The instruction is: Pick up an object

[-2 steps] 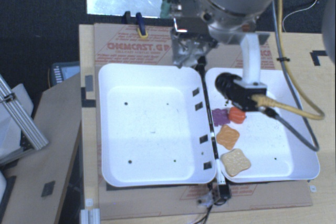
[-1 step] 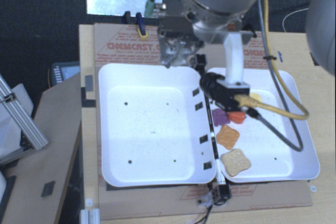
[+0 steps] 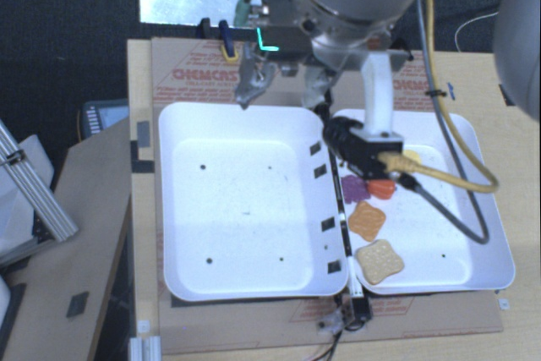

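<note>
**Pick not started: end effector high over the bins' far edge, items loose in right bin**

Wooden desk (image 3: 101,182) with cardboard sheet under two white bins; dark wall and a bright panel behind. Arm enters from the right, orange band near top of frame. End effector (image 3: 279,84) sits over the far rims of the bins, near the divider; metal fingers (image 3: 252,84) visible, pointing down. Nothing seen between them, so no grasp. Whether they're spread or clenched: cannot tell, the wrist body blocks too much.

Task things all lie nearer the camera than the end effector, in the right bin (image 3: 473,266), close to the divider: purple piece (image 3: 353,188), red-orange piece (image 3: 383,189) just beside it, orange cracker-like piece (image 3: 368,220) below those, tan biscuit-like piece (image 3: 379,260) closest to the camera. A yellowish item partly hidden behind the black cable fitting (image 3: 359,144); can't identify it. Yellow hose (image 3: 456,173) loops over the same bin.

Left bin (image 3: 169,207), to the end effector's near-left side.

Progress judgement: early stage. No object chosen, none lifted. Left to do: move over the right bin, descend on one piece, close, lift. The hose and fitting crowd the purple and red pieces, so a pick there looks riskier than the tan piece.
</note>
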